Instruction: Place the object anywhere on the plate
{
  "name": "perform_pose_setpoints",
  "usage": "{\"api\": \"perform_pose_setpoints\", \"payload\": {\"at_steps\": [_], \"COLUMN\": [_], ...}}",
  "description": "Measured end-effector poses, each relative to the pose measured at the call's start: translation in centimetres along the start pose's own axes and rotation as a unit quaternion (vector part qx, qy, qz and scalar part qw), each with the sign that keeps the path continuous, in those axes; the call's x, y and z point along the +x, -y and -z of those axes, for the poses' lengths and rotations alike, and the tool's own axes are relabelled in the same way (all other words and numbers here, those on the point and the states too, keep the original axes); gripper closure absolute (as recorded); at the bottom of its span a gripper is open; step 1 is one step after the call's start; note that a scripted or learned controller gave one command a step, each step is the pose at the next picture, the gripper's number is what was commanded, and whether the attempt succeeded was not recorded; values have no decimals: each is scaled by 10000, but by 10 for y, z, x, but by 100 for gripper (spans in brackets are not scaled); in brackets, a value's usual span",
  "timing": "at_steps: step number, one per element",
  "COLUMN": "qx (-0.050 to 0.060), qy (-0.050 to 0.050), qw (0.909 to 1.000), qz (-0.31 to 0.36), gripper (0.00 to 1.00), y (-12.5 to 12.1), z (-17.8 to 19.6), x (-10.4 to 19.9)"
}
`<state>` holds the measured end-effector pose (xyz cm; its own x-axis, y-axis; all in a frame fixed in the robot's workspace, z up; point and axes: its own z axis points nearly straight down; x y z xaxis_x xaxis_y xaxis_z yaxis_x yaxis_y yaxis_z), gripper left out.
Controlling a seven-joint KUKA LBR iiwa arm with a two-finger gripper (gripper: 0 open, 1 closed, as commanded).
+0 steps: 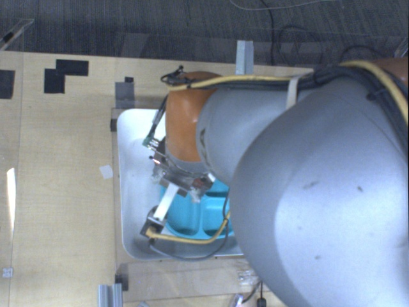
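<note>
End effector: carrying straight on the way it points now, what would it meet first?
Probably the blue plate in the white bin: the end effector points down over it. Its height above the plate is unclear from this view.

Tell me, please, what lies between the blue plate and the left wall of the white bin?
In the camera view, only bare white bin floor lies between the blue plate and the bin's left wall; nothing loose rests on that stretch.

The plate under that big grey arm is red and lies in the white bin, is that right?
Not quite. The plate is blue, not red. The camera view shows it lying in the white bin, under the grey arm.
</note>
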<state>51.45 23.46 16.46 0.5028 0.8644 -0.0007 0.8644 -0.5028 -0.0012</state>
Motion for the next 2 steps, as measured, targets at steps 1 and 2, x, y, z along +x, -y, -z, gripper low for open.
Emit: {"api": "perform_pose_setpoints", "payload": {"at_steps": [1, 2], "qx": [0, 0], "qy": [0, 0], "qw": [10000, 10000], "qz": [0, 0], "gripper": [0, 0], "y": [0, 0], "z": [0, 0], "x": [0, 0]}}
